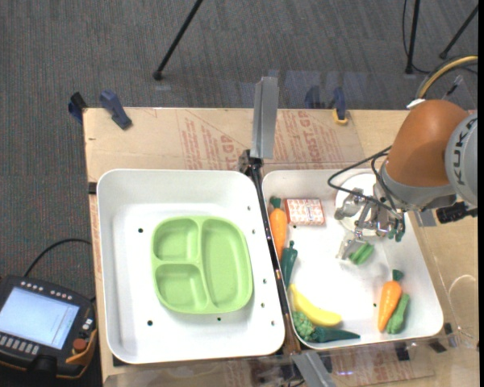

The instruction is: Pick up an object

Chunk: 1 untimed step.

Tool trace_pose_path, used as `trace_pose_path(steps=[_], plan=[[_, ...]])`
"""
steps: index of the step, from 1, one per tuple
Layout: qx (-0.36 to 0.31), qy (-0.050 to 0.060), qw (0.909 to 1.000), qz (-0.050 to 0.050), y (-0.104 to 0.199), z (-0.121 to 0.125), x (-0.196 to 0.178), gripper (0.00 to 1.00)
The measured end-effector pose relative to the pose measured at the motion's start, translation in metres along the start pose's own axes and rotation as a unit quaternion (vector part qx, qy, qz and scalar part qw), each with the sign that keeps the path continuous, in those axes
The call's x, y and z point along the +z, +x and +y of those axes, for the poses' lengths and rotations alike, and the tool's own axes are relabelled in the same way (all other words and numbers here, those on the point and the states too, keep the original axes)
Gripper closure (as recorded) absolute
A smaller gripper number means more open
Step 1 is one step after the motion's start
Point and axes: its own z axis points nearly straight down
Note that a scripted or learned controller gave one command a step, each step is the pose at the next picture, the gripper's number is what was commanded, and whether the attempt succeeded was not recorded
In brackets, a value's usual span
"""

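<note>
From the camera view, the table (185,139) carried two shallow white bins side by side. The left bin (121,208) held a green divided plate (202,264) lying flat near its middle, its three compartments facing up.

The right bin (423,285) held the toy food. A small red-and-white box (305,210) lay near the far wall, and just left of it a carrot (278,228) stretched along the bin's left side. Below that carrot sat a dark green pepper (289,262). A yellow banana (315,309) rested near the front left corner, touching a green leafy vegetable (323,333) beside it. Toward the front right, a second carrot (389,301) lay beside a green pod-like vegetable (399,314), the two touching.

The arm (423,147) reached in from the right, its orange band above the wrist. The claw (361,239) hung over the upper middle of the right bin, pointing down, with a small green cucumber piece (360,254) directly at its tips. Whether the fingers were closed on that piece or merely beside it could not be told, nor whether the piece was lifted or resting on the bin floor.
</note>
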Motion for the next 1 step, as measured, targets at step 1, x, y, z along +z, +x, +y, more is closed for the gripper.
trace_pose_path(steps=[1], plan=[[0.026, 0.001, 0.9997, 0.000, 0.0418, -0.0158, 0.0003, 0.00]])
